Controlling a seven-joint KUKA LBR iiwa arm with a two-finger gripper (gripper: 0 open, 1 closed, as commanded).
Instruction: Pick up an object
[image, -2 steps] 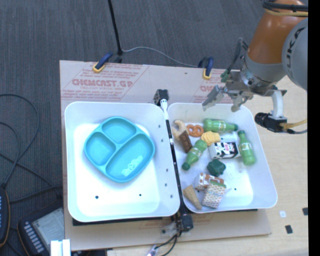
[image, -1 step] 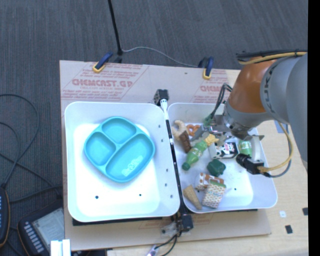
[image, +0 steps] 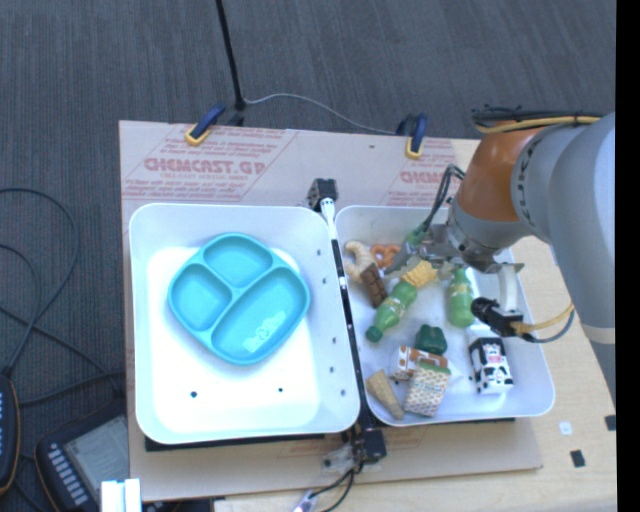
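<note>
White bins sit side by side on the bench in the camera view. The left bin (image: 150, 400) carries a blue plate (image: 238, 297) with three compartments. The right bin (image: 530, 395) holds the clutter: a green bottle (image: 392, 313) lying aslant, a second bottle (image: 459, 298) close by the arm, a brown piece (image: 371, 283), a dark green lump (image: 432, 338), a patterned box (image: 426, 386), a tan cone (image: 385, 392) and a small cow (image: 489, 364).

The gripper (image: 432, 250) is down at the upper middle of the right bin, over a tight knot of items where a yellow piece (image: 420, 274) lies just beside the neck end of the green bottle. The wrist hides the tips, so I cannot tell whether it has closed on anything, and nothing is plainly seen held.

The likely target, by my reading, is something in that knot, perhaps the yellow piece. The risks come from the crowding: items touch or overlap, so a close could catch two at once, or nip an edge and slip on lifting. The round bottles would probably roll away if nudged. Descending near the bin's inner wall could also jam a tip against it.
</note>
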